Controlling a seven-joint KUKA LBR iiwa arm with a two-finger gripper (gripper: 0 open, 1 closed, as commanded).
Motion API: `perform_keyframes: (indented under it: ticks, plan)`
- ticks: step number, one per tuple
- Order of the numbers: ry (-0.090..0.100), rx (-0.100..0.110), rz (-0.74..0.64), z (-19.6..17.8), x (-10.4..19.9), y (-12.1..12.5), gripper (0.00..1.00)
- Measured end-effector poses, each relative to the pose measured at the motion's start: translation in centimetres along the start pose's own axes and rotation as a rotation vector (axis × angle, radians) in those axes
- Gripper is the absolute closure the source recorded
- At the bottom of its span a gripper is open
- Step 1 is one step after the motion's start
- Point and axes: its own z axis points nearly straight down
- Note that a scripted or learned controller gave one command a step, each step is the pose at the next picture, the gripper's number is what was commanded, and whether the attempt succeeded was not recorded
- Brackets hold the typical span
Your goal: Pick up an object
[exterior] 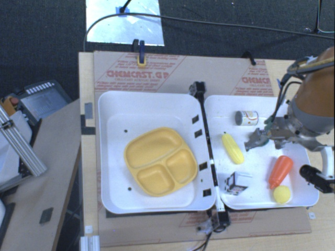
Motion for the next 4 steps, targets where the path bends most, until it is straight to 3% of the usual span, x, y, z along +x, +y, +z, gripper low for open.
perform_keyframes:
  ticks: [1, 4]
  plan:
    - [-0.001, -0.009, -0.002, -0.4, 0.0, 0.2, 0.00]
    - [0.000, -0.004, 0.001, 13.9, -0.4, -0.6, 0.00]
